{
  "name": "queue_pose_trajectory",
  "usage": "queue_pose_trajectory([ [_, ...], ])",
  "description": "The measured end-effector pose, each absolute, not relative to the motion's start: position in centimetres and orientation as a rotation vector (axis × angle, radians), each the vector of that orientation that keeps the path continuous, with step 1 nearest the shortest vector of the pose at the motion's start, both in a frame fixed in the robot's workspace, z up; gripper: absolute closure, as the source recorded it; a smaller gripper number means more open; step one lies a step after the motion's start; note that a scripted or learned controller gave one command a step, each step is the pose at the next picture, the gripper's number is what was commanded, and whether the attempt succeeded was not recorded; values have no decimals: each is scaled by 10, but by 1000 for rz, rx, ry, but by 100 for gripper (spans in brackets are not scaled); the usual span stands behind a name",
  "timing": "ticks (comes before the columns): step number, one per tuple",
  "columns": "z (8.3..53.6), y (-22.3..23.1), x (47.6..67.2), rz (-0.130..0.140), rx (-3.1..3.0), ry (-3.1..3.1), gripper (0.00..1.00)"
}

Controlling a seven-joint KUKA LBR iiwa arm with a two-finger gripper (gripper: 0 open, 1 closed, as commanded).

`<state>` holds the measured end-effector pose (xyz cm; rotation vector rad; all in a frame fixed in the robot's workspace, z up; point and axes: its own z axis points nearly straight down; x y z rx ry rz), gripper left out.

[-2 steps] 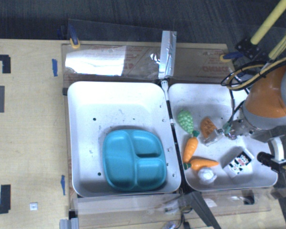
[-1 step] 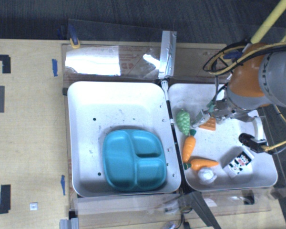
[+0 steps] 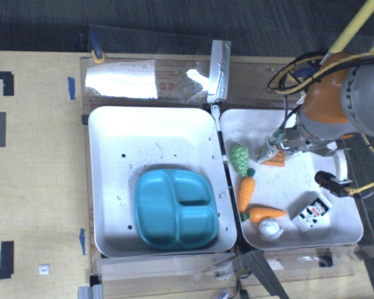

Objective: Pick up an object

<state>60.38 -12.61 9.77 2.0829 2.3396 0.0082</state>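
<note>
My gripper [image 3: 275,149] hangs over the upper middle of the right bin [image 3: 355,229], under the grey arm with its orange band. A small orange wedge [image 3: 275,161] sits right at its tip, and contact is unclear. To the left, a green bumpy toy [image 3: 240,157] lies by the bin's left wall. An orange carrot [image 3: 246,192] is below the toy. A second carrot [image 3: 266,214] and a white ball [image 3: 270,229] are near the front wall. A white box with black marks [image 3: 313,212] rests at the front right.
The left bin [image 3: 112,136] holds a blue divided plate [image 3: 174,209] in its front half. A black fitting with a cable [image 3: 329,182] sticks out over the right bin's right side. A clear panel [image 3: 149,80] stands behind the bins.
</note>
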Motion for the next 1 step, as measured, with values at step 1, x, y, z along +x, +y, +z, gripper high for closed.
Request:
queue_pose_trajectory([
  [1,188,-58,606,10,2152,2281,100],
])
